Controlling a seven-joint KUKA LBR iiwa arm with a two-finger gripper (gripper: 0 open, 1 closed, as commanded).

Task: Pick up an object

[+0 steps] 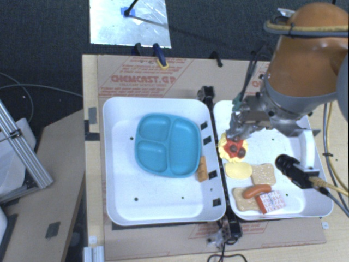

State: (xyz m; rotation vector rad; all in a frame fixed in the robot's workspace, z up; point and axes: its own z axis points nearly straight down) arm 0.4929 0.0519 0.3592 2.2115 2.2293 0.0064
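From above, the gripper (235, 140) hangs low in the right bin (270, 146), just over a red and yellow toy (238, 152); its opening I cannot tell. Best descend straight, centred on the toy, clear of the bin's wall

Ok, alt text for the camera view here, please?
The grey and orange arm's gripper is down in the right-hand bin over a red and yellow toy, beside toy bread and a sausage. The left-hand bin holds a blue divided plate.
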